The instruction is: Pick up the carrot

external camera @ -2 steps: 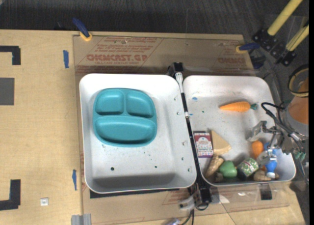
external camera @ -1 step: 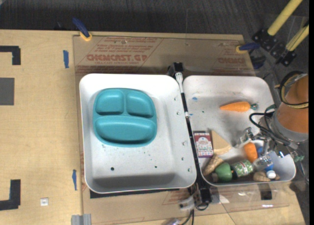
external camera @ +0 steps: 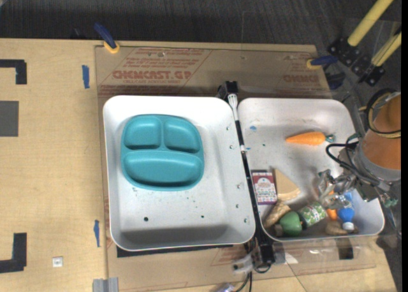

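Note:
The carrot (external camera: pixel 307 138), orange with a small green tip, lies on its side in the upper middle of the right bin (external camera: pixel 280 113). My gripper (external camera: pixel 331 187) hangs over the lower right part of that bin, below and to the right of the carrot and apart from it. It sits just above a cluster of small items. The grey arm with its orange band (external camera: pixel 384 141) comes in from the right edge.
A teal divided plate (external camera: pixel 162 150) rests in the left bin (external camera: pixel 121 220). Along the right bin's front lie a red card box (external camera: pixel 263 186), a beige wedge (external camera: pixel 288 189), a green piece (external camera: pixel 291 222), a small bottle (external camera: pixel 315 213) and a blue-capped item (external camera: pixel 345 213).

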Robot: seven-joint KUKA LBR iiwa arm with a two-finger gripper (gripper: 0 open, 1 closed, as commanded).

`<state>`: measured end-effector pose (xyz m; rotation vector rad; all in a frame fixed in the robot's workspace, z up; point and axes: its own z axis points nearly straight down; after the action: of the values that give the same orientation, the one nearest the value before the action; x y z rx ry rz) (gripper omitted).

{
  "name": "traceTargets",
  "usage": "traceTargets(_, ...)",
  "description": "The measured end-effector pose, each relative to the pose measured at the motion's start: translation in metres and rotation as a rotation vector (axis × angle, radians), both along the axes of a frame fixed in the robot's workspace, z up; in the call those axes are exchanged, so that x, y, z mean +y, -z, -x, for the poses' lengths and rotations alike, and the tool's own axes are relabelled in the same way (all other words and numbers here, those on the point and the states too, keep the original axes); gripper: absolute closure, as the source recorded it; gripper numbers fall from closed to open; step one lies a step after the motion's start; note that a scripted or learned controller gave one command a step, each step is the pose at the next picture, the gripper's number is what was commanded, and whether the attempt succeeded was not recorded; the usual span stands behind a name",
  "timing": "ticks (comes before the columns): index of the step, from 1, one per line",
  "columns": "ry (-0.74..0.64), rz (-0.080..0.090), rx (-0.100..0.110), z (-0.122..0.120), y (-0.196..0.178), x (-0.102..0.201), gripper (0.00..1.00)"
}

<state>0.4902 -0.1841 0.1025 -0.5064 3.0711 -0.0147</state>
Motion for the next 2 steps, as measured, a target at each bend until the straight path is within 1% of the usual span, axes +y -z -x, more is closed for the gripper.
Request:
traceTargets(1, -0.251, 0.004, 0.015, -0.003, 0.0115, 0.004, 1.0)
traceTargets(2, -0.253, 0.005, 0.005, -0.0063, 0.0115, 0.0051, 0.0)
